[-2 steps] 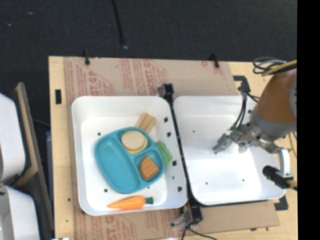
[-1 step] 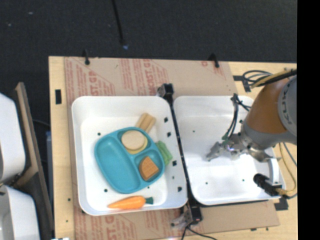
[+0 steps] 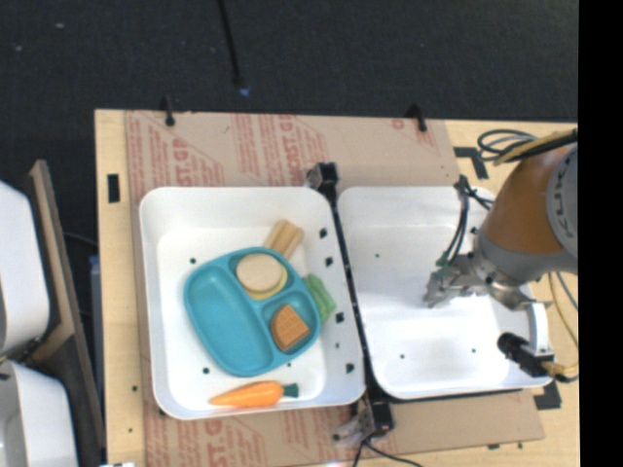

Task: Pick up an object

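Observation:
In the left bin point(image 3: 156, 261) lies a blue divided plate point(image 3: 229, 324) with a round tan biscuit point(image 3: 261, 272) and a brown bread slice point(image 3: 290, 327) in its compartments. A tan wooden block point(image 3: 284, 236) rests just beyond the plate. An orange carrot point(image 3: 251, 394) lies near the bin's front wall. A green piece point(image 3: 322, 298) peeks out at the plate's right side. My gripper point(image 3: 446, 288) hangs low over the right bin point(image 3: 409, 358), near its right side, far from all these objects. Nothing shows between its fingers.
The arm's grey and orange wrist point(image 3: 531, 217) covers the right bin's far right corner. A black divider point(image 3: 341, 261) runs between the two bins. Cables point(image 3: 506, 149) lie at the bench's back right. Brown cardboard point(image 3: 282, 149) lines the bench around the bins.

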Controlling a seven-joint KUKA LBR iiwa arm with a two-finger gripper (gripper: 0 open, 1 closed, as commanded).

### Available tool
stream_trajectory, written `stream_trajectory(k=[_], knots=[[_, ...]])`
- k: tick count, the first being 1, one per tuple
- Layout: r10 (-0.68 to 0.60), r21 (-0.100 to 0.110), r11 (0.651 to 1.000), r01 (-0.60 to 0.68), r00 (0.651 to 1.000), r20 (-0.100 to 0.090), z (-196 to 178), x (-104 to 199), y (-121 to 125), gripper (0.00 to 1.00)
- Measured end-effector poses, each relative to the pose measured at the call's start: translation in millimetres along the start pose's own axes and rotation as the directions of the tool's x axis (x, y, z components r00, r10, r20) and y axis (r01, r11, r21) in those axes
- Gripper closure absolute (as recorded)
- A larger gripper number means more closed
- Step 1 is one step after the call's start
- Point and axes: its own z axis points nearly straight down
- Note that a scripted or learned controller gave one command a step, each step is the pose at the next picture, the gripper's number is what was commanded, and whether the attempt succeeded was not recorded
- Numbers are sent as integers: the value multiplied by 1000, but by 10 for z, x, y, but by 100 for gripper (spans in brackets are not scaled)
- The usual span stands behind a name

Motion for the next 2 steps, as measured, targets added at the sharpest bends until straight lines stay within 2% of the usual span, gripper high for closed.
stream_trajectory(k=[2], knots=[[-2,-3,1000,2,1000,1,-908,13,-63,100]])
